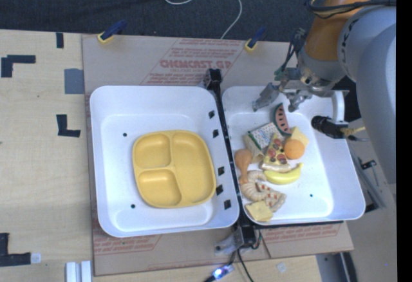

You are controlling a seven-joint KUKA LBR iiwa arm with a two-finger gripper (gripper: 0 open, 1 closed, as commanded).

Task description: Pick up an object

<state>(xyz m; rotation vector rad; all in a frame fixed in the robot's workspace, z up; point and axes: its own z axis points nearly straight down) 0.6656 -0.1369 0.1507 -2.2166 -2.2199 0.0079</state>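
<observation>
Directly beneath the two-finger gripper (279,98), its fingers spread apart and holding nothing, lies the red plastic watermelon slice (280,118). Beyond it crowd an orange ball (295,149) and yellow plastic banana (284,175). Risk: closing fingers may nudge neighbours or slip off the thin slice against the white bin (335,190).

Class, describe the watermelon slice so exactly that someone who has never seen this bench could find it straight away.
Start at the right-hand white bin, which holds a pile of toy food. At the pile's top edge, just below the gripper, lies the watermelon slice. It is the only curved red wedge with a dark green rind; its neighbours are yellow, orange or tan.
</observation>
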